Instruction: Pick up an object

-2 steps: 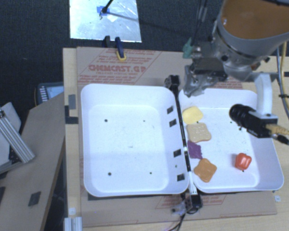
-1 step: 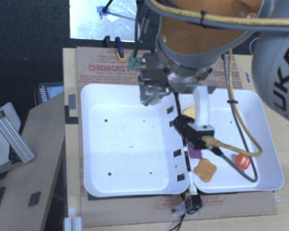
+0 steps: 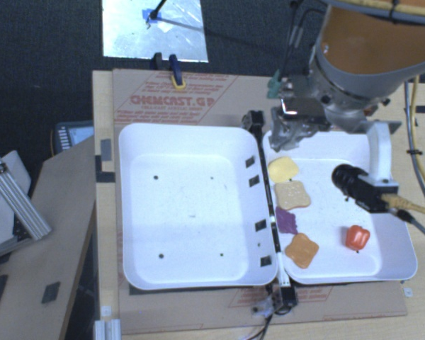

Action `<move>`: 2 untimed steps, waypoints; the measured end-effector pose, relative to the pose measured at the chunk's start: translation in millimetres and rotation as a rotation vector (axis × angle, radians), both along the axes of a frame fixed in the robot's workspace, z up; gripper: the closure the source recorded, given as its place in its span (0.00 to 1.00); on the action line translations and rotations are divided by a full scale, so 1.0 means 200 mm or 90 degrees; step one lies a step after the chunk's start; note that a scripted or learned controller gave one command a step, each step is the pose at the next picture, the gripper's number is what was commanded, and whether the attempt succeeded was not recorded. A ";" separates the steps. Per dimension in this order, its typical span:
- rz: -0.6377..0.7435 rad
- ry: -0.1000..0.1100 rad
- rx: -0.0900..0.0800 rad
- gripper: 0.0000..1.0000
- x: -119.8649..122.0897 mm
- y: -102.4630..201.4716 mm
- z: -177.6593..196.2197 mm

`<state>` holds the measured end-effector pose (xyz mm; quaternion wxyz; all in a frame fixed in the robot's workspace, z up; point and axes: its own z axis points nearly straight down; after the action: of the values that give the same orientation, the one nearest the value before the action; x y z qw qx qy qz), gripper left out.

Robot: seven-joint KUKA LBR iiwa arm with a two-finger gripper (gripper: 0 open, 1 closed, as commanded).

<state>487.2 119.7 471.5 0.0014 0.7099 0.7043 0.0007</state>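
The right bin [image 3: 389, 261] holds several small items. A yellow piece [image 3: 283, 168] lies near its far left corner, with a tan toast-like slice [image 3: 292, 195] just below it. Further toward the front lie a purple piece [image 3: 287, 222], an orange piece [image 3: 302, 250] and a red pepper [image 3: 357, 238]. My gripper [image 3: 289, 137] hangs over the far left corner of the right bin, just above the yellow piece. Nothing shows between its fingers. The arm's orange band fills the upper right.
The left bin [image 3: 191, 204] sits beside the right one, a black clipped divider [image 3: 265, 197] between them. A black cylindrical camera mount [image 3: 358, 184] juts over the right bin. Cardboard lies under both bins. A metal plate [image 3: 154, 18] lies behind them.
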 end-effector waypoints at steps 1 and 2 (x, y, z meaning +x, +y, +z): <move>0.010 -0.002 0.003 1.00 0.08 0.28 0.19; 0.010 -0.002 0.002 1.00 0.37 0.59 0.17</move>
<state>561.6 237.6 505.3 0.0010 0.7045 0.7097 0.0028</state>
